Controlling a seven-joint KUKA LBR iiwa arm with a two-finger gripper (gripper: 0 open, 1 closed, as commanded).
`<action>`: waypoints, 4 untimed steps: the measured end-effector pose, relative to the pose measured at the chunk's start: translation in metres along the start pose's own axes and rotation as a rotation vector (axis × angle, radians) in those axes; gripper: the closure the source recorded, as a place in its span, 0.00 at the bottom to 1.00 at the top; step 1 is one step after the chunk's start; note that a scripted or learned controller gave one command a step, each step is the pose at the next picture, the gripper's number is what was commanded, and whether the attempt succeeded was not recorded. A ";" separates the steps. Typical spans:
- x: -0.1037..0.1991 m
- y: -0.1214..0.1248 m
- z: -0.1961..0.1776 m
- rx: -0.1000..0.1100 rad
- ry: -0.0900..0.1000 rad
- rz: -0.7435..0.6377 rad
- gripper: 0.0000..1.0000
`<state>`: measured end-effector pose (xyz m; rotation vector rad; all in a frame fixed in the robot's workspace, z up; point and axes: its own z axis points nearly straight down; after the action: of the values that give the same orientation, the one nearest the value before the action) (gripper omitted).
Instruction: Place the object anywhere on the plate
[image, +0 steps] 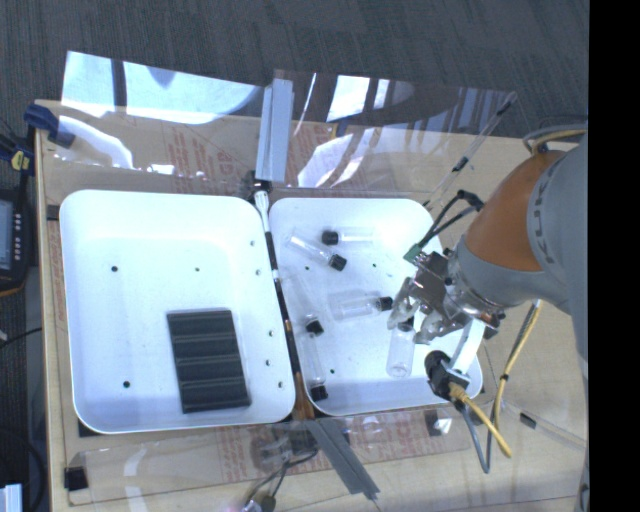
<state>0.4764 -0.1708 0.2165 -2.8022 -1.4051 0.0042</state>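
Currently two white bins on the tabletop (150, 470), side by side, touching along their inner edges.

Left bin (100, 240): one dark ribbed plate (207, 360), rectangular, lying flat near the bin's front edge, right of centre. No other item in that bin, only a few small dark dots on the floor.

Right bin (350, 215): clear plastic vials with black caps, hard to count exactly because the bodies are transparent against the white. I make out about five black caps. One vial (312, 247) lies tilted near the back edge, with a cap just beside it (329, 238). Another vial (355, 304) lies roughly mid-bin, cap toward the right. One cap (313, 327) sits near the left wall, one more (319, 392) at the front-left corner. A further clear vial (399, 352) stands or lies near the front-right, just below the gripper.

Gripper (418, 318) sits over the right side of the right bin, above that front-right vial. Can't tell whether it is apart or clamped; the wrist hardware blocks it, and contact with the vial isn't resolvable.

All vials are in the right bin, well apart from the plate.
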 end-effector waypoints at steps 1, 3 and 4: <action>0.080 -0.030 0.025 0.001 -0.002 0.250 1.00; 0.273 -0.084 0.016 -0.006 -0.002 0.584 1.00; 0.252 -0.003 -0.023 -0.006 0.001 0.677 1.00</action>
<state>0.6247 0.0324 0.2393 -3.1163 -0.3953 0.0021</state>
